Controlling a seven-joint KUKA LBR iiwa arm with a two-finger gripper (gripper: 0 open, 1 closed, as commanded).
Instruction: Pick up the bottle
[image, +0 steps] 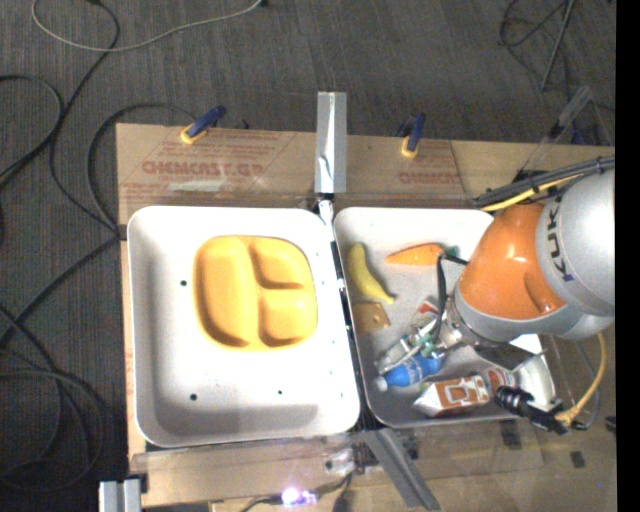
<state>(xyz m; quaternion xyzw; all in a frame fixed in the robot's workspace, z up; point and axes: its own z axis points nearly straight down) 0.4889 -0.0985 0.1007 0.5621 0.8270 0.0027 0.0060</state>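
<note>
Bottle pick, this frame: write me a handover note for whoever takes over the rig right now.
Gripper: down in the right bin, just above the bottle's upper end; finger state unreadable, no grasp visible.
Bottle: lying on its side on the right bin floor, blue cap toward the left, beside the carton.
Also there: banana, carrot. Yellow tray sits in the left bin.
Done: arm positioned over the bottle.
Left: grasp and lift.

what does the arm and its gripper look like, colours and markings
The arm is bulky and rounded: silver-grey shell with dark KUKA lettering, above a wide glossy orange band. Below the band sits a grey wrist. The gripper is small and metallic, with thin jaws and a green spot. Dark cables run along the arm's top.
</note>
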